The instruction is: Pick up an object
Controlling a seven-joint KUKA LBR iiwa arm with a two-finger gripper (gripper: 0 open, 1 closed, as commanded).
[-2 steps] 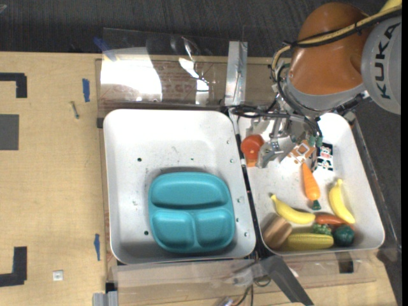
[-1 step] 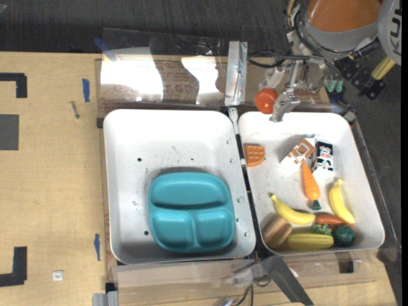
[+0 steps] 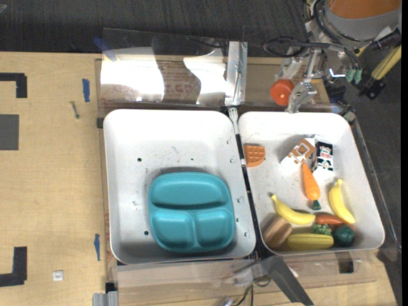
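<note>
At the top right of the camera view: gripper [image 3: 305, 85], hung from the grey arm with its orange band, poised above the back rim of the right bin [image 3: 363, 171]. An orange-red round object [image 3: 281, 92] sits just beside it to the left; whether it lies between the fingers cannot be told, nor whether they are apart or together.

Right bin, contents, all in front of the gripper, toward the near wall:
- waffle piece [image 3: 254, 154], by the dividing wall.
- small carton [image 3: 299, 152] and black-and-white box [image 3: 324, 157], side by side, nearest the gripper.
- carrot [image 3: 310, 183], long axis running front to back, tip toward the gripper.
- two bananas [image 3: 292, 213] [image 3: 342, 203], one either side of the carrot.
- corn cob [image 3: 310, 241], brown round item [image 3: 276, 231], red item [image 3: 328, 220], dark green item [image 3: 344, 236], crowded at the near wall.

Left bin [image 3: 121, 171]: one teal divided tray [image 3: 190, 212].

Judgement: the carton and box look the shortest reach, straight down and forward.
</note>
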